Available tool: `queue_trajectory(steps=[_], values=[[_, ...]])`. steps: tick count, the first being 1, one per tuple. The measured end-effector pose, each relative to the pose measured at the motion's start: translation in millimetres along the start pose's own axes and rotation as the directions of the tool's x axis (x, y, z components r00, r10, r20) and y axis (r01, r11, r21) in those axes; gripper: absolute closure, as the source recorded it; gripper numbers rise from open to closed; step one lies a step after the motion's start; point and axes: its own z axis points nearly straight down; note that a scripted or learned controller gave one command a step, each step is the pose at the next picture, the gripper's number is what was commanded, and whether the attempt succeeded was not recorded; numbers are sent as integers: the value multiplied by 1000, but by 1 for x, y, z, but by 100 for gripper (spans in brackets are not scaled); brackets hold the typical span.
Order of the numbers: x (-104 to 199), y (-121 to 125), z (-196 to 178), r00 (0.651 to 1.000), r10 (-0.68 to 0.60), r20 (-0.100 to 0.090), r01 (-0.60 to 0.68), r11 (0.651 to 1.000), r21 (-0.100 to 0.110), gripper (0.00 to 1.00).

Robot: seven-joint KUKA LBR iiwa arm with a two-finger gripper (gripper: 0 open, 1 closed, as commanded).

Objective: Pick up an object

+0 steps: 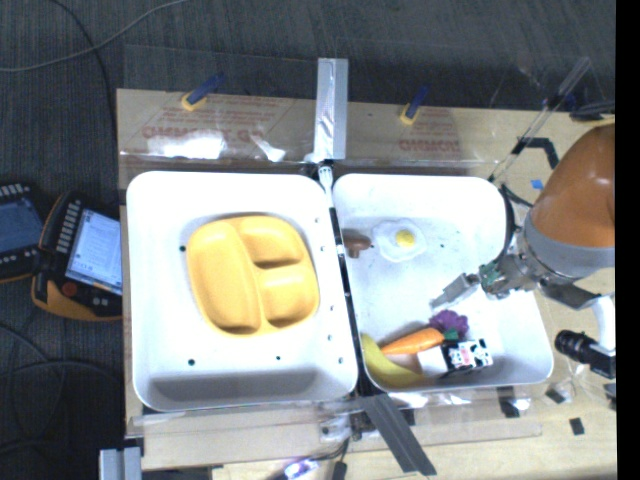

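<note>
Metal end effector, finger state unclear, hangs above the right bin. Glossy carrot, curved banana, knobbly purple grapes crowd its front edge.

— What lies around the surface?

— Dark grey carpet floor on every side, with thin black cables looping across it at the upper left.

— And the surface itself?

— Pale wood, its far strip covered by a clear plastic sheet held with yellow clips. A silver tape strip runs down its middle.

— Anything off to the left?

— A handheld control pendant with a lit screen, lying on the carpet.

— The light?

— Even and soft, without hard shadows.
</note>
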Motion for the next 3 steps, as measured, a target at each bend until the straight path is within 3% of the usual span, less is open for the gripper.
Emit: queue_trajectory(steps=[1,2,3], values=[[-32,26,76,974,224,-3,-224,974,3,0],[-31,26,71,975,223,-6,-223,975,8,100],[-31,26,71,975,223,-6,-223,975,8,0]])
